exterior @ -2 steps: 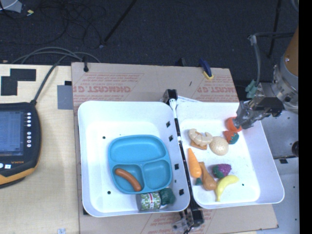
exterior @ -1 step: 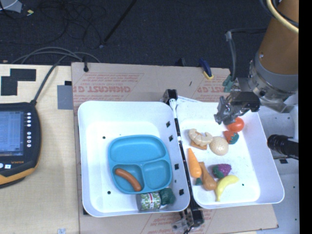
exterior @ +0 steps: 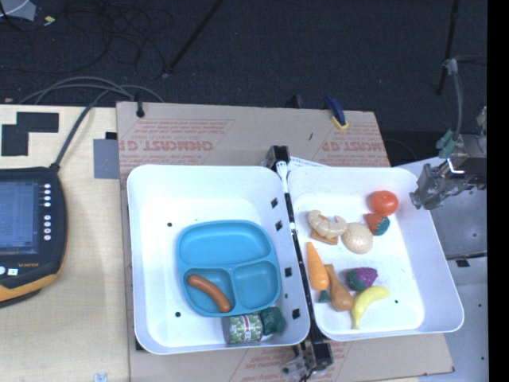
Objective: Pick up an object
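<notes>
- Nearest, in the left bin [exterior: 135,213], a small can [exterior: 242,329] lies on its side by the near wall. A dark green item [exterior: 273,320] touches its right end.
- At the near end of the right bin [exterior: 445,293], a yellow toy banana [exterior: 367,301] lies slantwise. A purple piece [exterior: 362,277] sits just beyond it, and an orange carrot [exterior: 317,267] lies to the left, close to the wall between the bins.
- A blue divided tray [exterior: 227,249] rests in the middle of the left bin, with a brown sausage [exterior: 208,291] in its near-left compartment.
- Farther back in the right bin, a tan mushroom-like piece [exterior: 326,225] sits beside a pale round piece [exterior: 357,239].
- Beyond those, a red tomato [exterior: 383,201] sits near the far right corner, small, round and glossy, with clear floor on its far side. It is the object closest to the arm, so I judge it the likeliest target, though the task names no particular one.
- The gripper [exterior: 425,188] hangs over the right bin's far right rim, apart from every object and holding nothing. Whether it is spread or closed cannot be told here.
- The step in hand looks like the approach, with no pick yet made.
- The next move calls for travel left over the bin, then a descent centred on one object. A round, smooth toy like the tomato may roll or slip if the grip lands off-centre.
</notes>
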Tool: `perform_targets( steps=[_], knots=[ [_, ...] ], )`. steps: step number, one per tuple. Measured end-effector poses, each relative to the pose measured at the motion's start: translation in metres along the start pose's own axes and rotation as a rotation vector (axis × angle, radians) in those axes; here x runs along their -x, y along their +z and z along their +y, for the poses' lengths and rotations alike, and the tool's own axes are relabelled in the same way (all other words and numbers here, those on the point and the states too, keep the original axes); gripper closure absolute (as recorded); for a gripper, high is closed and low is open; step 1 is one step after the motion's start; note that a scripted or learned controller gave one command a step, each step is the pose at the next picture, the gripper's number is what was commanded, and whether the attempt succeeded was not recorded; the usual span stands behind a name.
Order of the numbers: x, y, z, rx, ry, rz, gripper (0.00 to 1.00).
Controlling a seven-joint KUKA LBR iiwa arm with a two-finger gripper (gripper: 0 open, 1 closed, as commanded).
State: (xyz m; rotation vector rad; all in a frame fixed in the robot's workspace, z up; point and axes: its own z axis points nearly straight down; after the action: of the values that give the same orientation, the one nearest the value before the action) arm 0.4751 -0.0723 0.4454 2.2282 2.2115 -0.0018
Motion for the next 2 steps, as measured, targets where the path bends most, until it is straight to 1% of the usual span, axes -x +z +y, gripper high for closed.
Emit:
perform_targets(
  steps=[1, 2],
  knots=[
    [-0.109, -0.098, 0.019, 0.007, -0.019, 0.004, 1.00],
    [-0.145, -0.053, 0.051, -0.008, -0.011, 0.001, 1.00]
  ],
)
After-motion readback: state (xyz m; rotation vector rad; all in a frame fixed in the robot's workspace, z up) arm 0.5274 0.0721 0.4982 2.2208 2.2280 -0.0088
